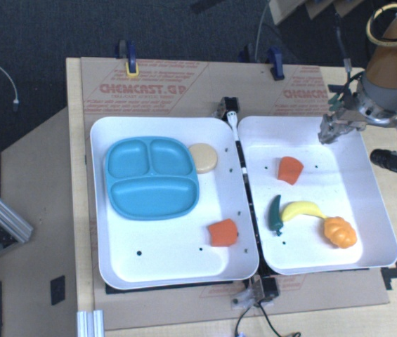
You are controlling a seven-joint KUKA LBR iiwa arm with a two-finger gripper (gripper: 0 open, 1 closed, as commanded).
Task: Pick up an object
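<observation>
The jaws (327, 133) hang over the far corner of the right bin (367, 188), at the end of the grey arm (384, 83) with its orange band. We cannot tell how they are set, and we see nothing in their grasp.

We take the yellow banana (302, 210) as our landmark. It lies in the near half of the right bin. Touching its left end is a dark green piece (275, 215); just beside its right end sits an orange lumpy fruit (340, 232). Beyond the banana, toward the jaws, an orange-red block (289, 169) lies apart from everything else. Well to the banana's left, in the left bin (114, 258), we note a blue divided plate (152, 177), a cream disc (203, 158) touching its rim, and a second orange block (223, 233).

In our judgement no object has yet been picked, and the step in hand is the approach. The orange-red block beyond the banana is the soundest target: nearest the jaws, with bare bin floor all round it. We advise centring over it before descending, and descending straight. The cluster around the banana risks a crowded, slipping grasp.
</observation>
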